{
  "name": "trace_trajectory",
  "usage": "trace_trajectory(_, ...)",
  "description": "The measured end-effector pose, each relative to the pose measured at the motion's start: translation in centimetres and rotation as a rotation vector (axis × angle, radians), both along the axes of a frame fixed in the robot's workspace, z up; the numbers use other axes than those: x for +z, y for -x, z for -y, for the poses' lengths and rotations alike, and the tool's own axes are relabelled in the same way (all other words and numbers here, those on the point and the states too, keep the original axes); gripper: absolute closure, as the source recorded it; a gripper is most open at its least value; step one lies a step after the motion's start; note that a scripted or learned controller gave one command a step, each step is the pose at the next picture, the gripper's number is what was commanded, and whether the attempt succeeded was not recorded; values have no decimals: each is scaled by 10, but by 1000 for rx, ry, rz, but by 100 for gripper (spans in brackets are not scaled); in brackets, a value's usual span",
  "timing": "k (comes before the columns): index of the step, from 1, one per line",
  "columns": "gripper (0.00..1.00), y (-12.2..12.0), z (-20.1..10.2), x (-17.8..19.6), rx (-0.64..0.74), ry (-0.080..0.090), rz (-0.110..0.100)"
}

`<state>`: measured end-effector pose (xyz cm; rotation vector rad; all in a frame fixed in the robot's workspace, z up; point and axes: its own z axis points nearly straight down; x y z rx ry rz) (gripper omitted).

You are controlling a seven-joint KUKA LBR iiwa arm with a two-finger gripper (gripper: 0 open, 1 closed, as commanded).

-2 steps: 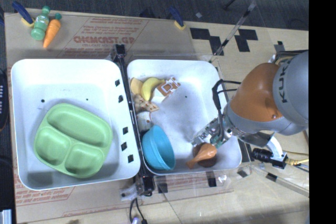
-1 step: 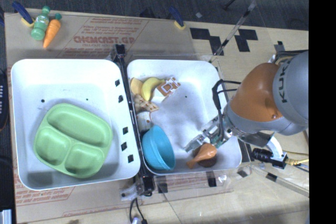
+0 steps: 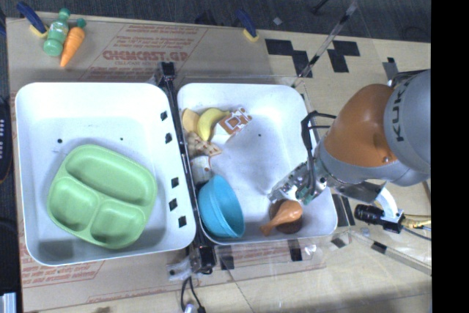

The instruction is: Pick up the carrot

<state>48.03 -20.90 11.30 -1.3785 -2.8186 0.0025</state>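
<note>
Currently | bins: 2 | carrot [image 3: 72, 45]: 1, outside bins | end effector [image 3: 299, 190]: over right bin [image 3: 282, 121], state unclear

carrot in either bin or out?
Out. The carrot lies on the brown board beyond the left bin, beside a green toy, far from the gripper.

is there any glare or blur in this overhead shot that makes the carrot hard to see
In the camera view, lighting is even and soft; the carrot on the cardboard beyond the left bin is small but distinct, without glare. The gripper looks slightly blurred, and the right bin shows faint shadows.
</note>
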Motion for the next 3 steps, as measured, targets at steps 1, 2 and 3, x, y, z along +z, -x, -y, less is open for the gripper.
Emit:
trace_trajectory(1, 0, 0, 0, 0, 1, 0, 0)
trace_trajectory(2, 0, 3, -14, -20, 228, 0, 0)
trace_trajectory(3, 100, 1, -14, -9, 233, 0, 0)
